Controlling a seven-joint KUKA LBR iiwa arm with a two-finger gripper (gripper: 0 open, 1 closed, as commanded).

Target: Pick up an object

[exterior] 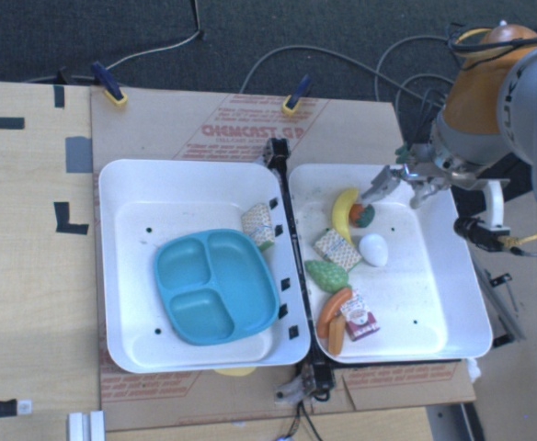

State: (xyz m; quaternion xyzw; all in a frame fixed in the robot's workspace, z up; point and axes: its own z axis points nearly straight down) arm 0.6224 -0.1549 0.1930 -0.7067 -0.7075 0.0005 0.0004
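Nearest, an orange plastic carrot [334,318] lies in the right white bin [434,283]. Beyond it, past a white egg [373,249], the open two-finger gripper [399,189] hovers just beside a yellow banana [343,211].

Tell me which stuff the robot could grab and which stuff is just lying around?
Could be grabbed:
- banana
- white egg
- carrot
- green leafy piece
- patterned block
- small red box
- gripper, over the right bin, holding nothing

Just lying about:
- blue divided plate
- yellow-and-blue clamps
- cable
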